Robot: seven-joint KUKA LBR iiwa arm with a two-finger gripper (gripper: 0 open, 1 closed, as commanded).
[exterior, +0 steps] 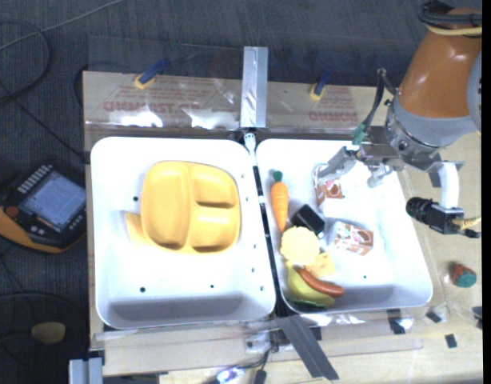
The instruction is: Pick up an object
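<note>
The right bin [405, 274] holds a toy carrot [279, 203] along its left wall, a small black block [309, 218], a yellow round piece [301, 245], a hot dog on a yellow-green piece [316, 284], and two small printed packets [353, 238] [330, 189]. My gripper [359, 165] hangs over the bin's back right part, fingers spread open, one finger [336, 165] just above the upper packet. Nothing sits between the fingers.
The left bin [109, 294] contains a yellow divided tray [189, 206]. A metal divider strip [254, 86] rises at the back between the bins. A black handheld device [45, 205] lies on the floor to the left. Small bits lie right of the bench [463, 276].
</note>
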